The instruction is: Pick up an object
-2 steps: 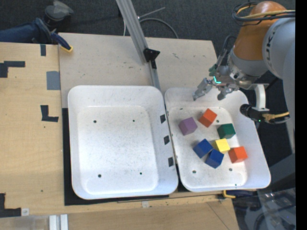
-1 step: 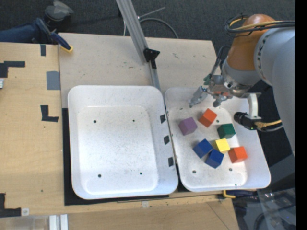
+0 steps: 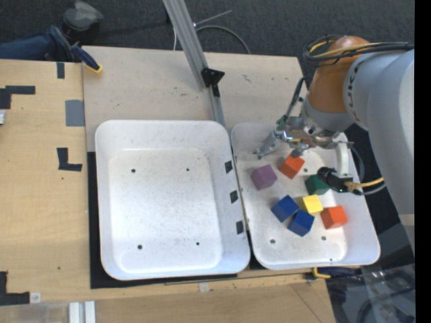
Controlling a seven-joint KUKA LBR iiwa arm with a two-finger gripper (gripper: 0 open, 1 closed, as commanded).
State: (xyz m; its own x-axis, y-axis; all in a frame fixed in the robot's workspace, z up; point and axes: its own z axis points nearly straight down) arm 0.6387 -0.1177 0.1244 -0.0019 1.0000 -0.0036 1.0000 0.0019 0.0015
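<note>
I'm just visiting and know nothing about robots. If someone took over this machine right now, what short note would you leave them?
Gripper: over the top of the right bin, above the blocks; nothing visibly held.
Blocks, all in the right bin: purple block, orange block just under the gripper, green block, yellow block, two blue blocks, red-orange block.
Done: nothing lifted.
Left: grasp one block and raise it.

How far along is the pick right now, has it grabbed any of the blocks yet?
Done: the arm has reached over the right bin, with the gripper above its far end. In hand: nothing visibly held; the nearest orange block lies on the bin floor just below it. Left: close on a block and lift. The purple block, blue blocks, yellow block and green block all rest in the bin.
</note>
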